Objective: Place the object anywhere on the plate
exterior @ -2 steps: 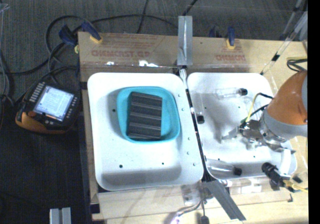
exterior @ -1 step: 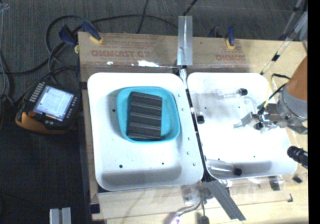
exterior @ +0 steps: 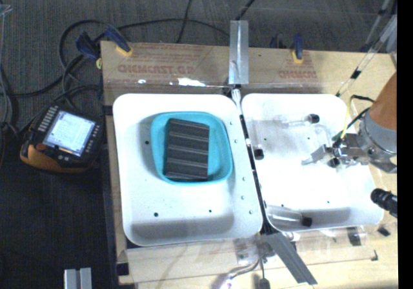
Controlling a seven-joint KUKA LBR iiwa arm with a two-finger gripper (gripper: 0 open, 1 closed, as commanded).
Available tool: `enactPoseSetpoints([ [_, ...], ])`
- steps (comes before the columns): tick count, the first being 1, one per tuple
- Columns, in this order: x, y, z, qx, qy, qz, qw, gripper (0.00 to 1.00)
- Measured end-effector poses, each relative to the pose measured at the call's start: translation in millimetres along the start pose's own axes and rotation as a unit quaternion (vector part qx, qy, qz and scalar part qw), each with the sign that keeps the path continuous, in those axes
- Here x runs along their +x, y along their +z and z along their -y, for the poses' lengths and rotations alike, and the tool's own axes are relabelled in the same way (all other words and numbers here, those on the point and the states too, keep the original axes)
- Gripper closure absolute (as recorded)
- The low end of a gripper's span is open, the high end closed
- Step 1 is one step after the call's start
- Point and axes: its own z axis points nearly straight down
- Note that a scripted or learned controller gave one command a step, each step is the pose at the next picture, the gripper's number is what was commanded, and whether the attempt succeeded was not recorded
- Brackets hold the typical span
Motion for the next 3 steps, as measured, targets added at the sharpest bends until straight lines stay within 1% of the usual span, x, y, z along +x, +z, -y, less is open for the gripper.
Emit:
enactPoseSetpoints([
  [1, 79.3, 76.3, 18.5, 0.002, 0.023, 0.000, 0.9997, 0.00],
  [2, 37.9, -0.5, -1.1, 0.000, -0.145, 0.000, 0.9895, 0.00],
  [3, 192.5, 4.0, 9.7, 0.001, -0.110, 0.000, 0.9939, 0.00],
])
